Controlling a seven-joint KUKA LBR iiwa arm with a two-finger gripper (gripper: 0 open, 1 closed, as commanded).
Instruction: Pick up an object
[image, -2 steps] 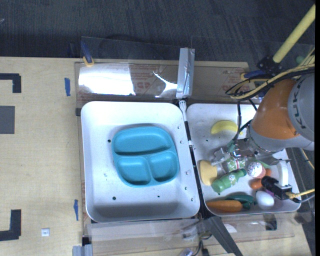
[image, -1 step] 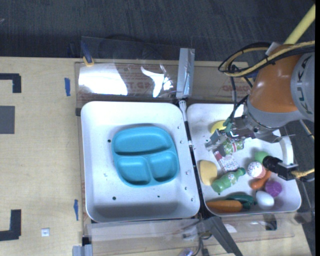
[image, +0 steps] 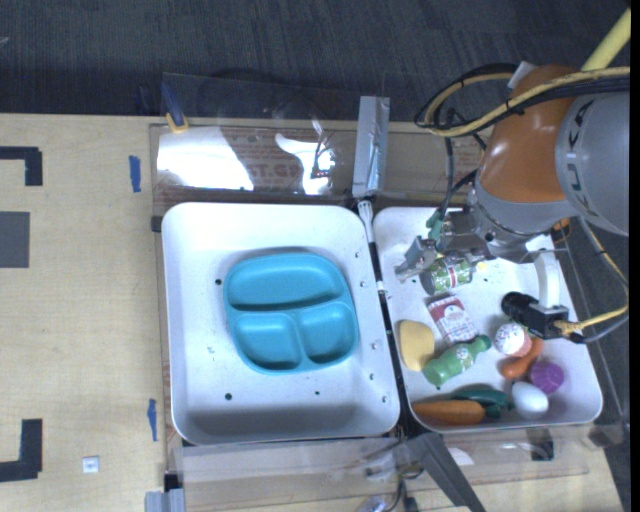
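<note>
Stock as I see it from the console, largest first.

1. Bench (image: 80, 300): pale wood, bare to the left of the bins.
2. Left bin (image: 200, 405): white and shallow. A strip of bare floor runs along all four walls, widest along the near edge.
3. Right bin (image: 398, 232): white, sharing a wall with the left bin. The far left corner is bare. The near half is crowded, with things lying close to the near wall and the right wall.
4. Arm (image: 560, 130): grey with an orange band, reaching in over the far right corner of the right bin.
5. Blue tray (image: 290, 310): three compartments, lying flat in the middle of the left bin, clear of every wall.
6. Gripper (image: 432, 252): low over the far part of the right bin, just beside the can. I cannot tell whether it is open or closed, nor whether it touches the can.
7. Carrot (image: 448, 410): lying along the near wall.
8. Green bottle (image: 455, 360): on its side, between the yellow fruit and an orange piece.
9. Can (image: 452, 273): silver and green, on its side, the thing nearest the gripper, with bare floor to its left.
10. Yellow fruit (image: 416, 342): close to the shared wall.
11. Red and white packet (image: 454, 321): just near of the can.
12. White egg (image: 530, 400): in the near right corner.
13. Purple piece (image: 547, 377): just beside the egg.
</note>
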